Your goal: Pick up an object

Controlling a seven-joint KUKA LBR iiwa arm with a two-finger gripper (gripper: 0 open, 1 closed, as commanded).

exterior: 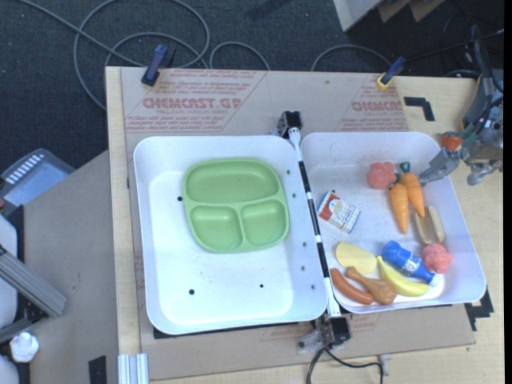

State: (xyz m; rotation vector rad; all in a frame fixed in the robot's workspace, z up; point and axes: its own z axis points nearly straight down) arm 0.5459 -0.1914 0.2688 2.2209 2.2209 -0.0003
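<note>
Left bin (160, 238): we list one green divided plate (236, 204) lying flat toward the far half; the near half shows bare white floor.
Divider: we note the two bins meet along a dark seam with clips at both ends, which we judge hold them side by side.
Right bin (352, 146): we count the toy food, all loose and lying flat, mostly crowded into the near right corner.
Small carton (338, 212): lies alone near the seam, well apart from the rest.
Near cluster: yellow piece (355, 257), two sausages (362, 285), banana (402, 282), blue bottle (406, 262) and pink ball (437, 257), touching or overlapping.
Far cluster: pink lump (382, 174), two carrots (405, 198) and tan stick (428, 224), side by side.
Gripper (436, 169): at the right bin's far right rim, tip just beside the carrot tops. We cannot tell how it is set, and we see nothing in it.
Task's thing: we judge the carrots or the pink lump the likeliest pick, lying just left of the tip; the crowding may foul a clean grasp.
</note>
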